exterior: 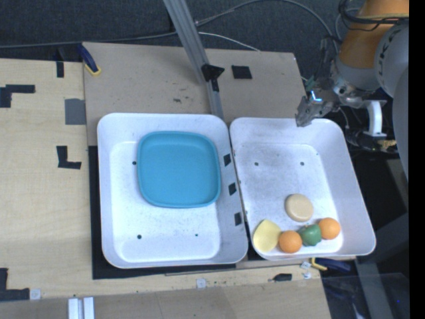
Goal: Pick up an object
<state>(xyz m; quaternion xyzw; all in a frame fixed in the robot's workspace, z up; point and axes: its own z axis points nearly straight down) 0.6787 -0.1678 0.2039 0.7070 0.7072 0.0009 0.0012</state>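
The right bin [272,171] holds several small items in its near corner: a tan round piece [299,207], a pale yellow piece [267,235], an orange ball [289,242], a green item [310,235] and a second orange ball [329,228]. My gripper [307,111] hangs over the far right rim of that bin, well away from the items. Nothing shows between its fingers.
The left bin [119,198] carries a blue square plate [178,168]. A grey metal bar [192,38] slants down from the top to the gap between the bins. Cables run behind the bench, and black tape marks dot the board.
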